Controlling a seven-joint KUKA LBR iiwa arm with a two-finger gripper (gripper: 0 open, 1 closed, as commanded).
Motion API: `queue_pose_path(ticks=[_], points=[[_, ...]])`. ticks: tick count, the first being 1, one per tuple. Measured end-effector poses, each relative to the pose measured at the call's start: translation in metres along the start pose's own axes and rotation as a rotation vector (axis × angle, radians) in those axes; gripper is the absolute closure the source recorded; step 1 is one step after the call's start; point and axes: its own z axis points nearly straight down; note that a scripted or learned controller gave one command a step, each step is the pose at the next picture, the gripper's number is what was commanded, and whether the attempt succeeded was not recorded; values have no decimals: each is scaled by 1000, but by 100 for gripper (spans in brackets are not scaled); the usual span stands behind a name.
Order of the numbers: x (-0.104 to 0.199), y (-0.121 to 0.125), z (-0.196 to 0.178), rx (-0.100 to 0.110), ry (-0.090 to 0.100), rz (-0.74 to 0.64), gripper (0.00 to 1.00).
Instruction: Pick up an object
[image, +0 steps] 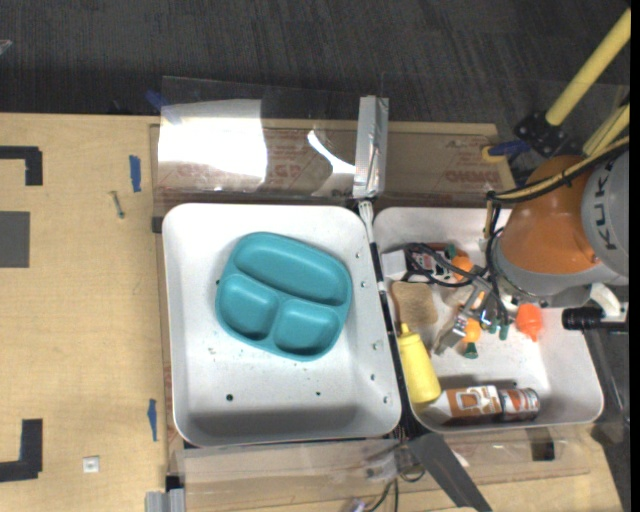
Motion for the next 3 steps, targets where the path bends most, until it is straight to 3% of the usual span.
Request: queue_pose_path(ticks=[1,2,3], points=[[32,-11,-1,0,-1,93,0],[-83,16,2,5,15,-15,0],[-44,-20,1,4,3,20,0]])
